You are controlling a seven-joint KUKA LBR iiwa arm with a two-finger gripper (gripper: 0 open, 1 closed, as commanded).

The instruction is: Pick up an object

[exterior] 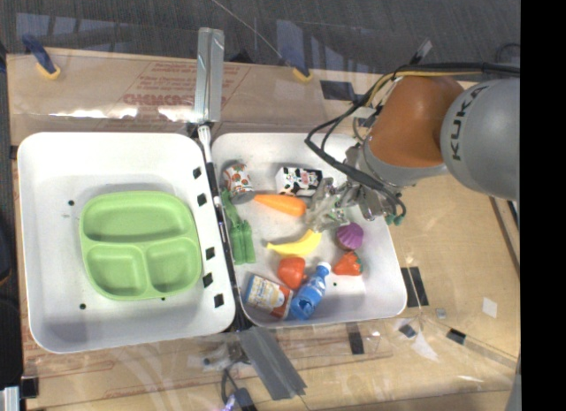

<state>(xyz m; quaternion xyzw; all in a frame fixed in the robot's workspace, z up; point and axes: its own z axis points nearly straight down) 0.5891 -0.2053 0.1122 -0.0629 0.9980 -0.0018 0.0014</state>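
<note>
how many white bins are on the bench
2. The left bin holds a green tray. The right bin holds the toy food, with the tool above it.

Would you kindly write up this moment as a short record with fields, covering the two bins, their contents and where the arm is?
left bin: shallow white bin holding a green three-compartment plastic tray
right bin: shallow white bin holding toy items
right bin contents: orange toy carrot, yellow toy banana, purple toy onion, blue plastic bottle, cow-print carton
arm: grey arm with orange band, reaching in over the right bin
end effector: low over the right bin, beside the carrot's tip
held item: none seen
</note>
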